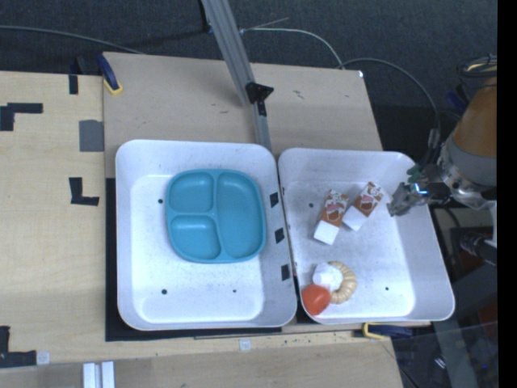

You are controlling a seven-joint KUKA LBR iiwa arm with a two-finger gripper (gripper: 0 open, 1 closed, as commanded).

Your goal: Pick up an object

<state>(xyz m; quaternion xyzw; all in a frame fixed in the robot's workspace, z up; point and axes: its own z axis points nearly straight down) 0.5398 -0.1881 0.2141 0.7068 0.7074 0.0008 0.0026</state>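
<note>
Two white bins sit side by side on the wooden counter (48,241), and from where I stand the nearest things are in the right bin (420,293): a red tomato-like ball (316,299) at its front left corner, touching a white round piece (327,276) with a tan ring, perhaps a doughnut (347,282), curled against it. Just what that white piece is, I cannot make out. Further back in the same bin lie two small cartons with brown-and-red print, the left carton (330,217) and the right carton (361,208), tilted and almost touching each other; their labels are too blurred to read. The pincer (401,200) hangs over the right side of that bin, near the right carton but apart from it. It is dark and small, so I cannot tell whether it is spread or closed; nothing shows in it. The arm (477,140) behind it is cut off at the frame's edge, with only its orange band and grey wrist visible.

The left bin (133,297) holds a teal divided plate (216,215) with three compartments. Beyond the bins, a grey metal post (230,43) slants across the counter, thin cables (311,39) loop past it, and dark carpet (81,6) lies at the far end.
</note>
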